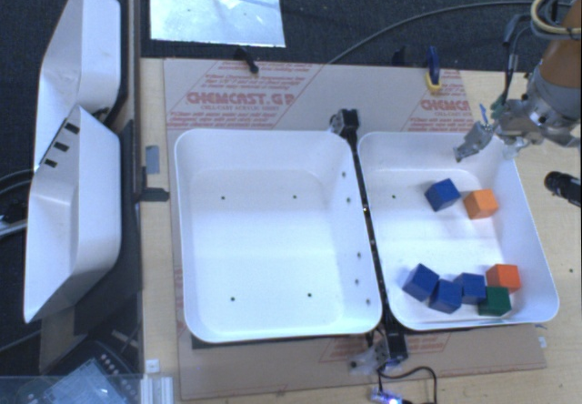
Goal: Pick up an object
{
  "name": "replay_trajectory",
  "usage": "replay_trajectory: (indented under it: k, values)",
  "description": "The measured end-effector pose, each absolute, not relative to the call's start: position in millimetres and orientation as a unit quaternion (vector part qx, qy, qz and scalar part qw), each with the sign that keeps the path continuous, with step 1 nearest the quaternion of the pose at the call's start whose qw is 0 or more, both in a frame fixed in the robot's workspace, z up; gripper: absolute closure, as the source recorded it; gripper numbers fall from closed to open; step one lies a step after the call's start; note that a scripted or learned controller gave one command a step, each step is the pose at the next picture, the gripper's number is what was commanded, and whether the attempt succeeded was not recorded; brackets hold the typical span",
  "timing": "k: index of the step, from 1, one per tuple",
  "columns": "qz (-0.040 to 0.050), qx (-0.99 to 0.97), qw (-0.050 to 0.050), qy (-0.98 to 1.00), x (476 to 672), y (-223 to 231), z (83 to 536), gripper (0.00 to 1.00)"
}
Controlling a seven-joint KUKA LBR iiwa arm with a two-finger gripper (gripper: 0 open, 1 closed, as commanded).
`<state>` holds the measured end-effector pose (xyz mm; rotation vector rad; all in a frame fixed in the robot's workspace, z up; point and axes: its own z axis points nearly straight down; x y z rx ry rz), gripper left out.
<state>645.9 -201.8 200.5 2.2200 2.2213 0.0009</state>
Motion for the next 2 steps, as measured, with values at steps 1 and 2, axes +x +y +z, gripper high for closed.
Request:
replay_trajectory:
  k: [1, 2]
  values:
    - [0.0012, 0.707, 0.002, 0.707, 625.9, -189, 106, 0.0]
    - [0.0008, 0.706, 0.0, 0.709, 628.2, -137, 87, 0.0]
